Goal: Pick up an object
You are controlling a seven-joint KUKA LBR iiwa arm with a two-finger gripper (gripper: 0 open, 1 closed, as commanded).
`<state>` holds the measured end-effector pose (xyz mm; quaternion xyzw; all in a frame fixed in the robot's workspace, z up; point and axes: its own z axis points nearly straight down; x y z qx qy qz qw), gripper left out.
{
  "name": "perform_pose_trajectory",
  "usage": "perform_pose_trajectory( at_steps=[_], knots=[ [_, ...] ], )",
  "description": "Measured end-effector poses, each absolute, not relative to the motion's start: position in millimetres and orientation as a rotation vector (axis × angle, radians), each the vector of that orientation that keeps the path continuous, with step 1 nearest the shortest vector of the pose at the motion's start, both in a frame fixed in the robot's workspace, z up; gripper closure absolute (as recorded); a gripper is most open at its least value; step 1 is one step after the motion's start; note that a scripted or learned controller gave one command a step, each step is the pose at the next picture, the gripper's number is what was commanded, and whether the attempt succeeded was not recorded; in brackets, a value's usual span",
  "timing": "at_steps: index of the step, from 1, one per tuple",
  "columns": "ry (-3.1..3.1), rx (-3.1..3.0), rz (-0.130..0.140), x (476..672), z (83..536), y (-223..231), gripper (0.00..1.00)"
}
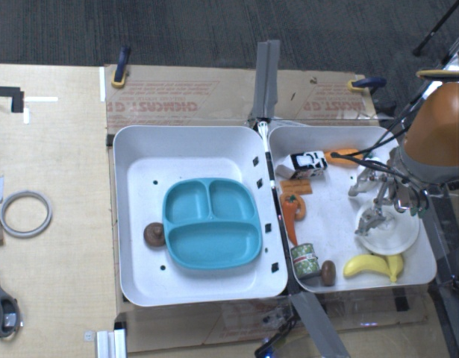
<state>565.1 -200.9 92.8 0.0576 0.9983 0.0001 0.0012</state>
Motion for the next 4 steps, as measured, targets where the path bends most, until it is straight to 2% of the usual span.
perform_pose_trajectory(
  at_steps=[1, 2, 3, 4],
  knots=[
    [3.145, 0.275, -0.001, 650.9, 89.3, -167.7, 0.00],
    [3.073, 0.631, 0.000, 631.9, 93.3, -106.3, 0.00],
    [3.046, 0.755, -0.002, 627.0, 93.1, -192.9, 0.00],
    [2.968, 1.024, 0.000, 632.2, 92.3, -125.6, 0.00]
  ],
)
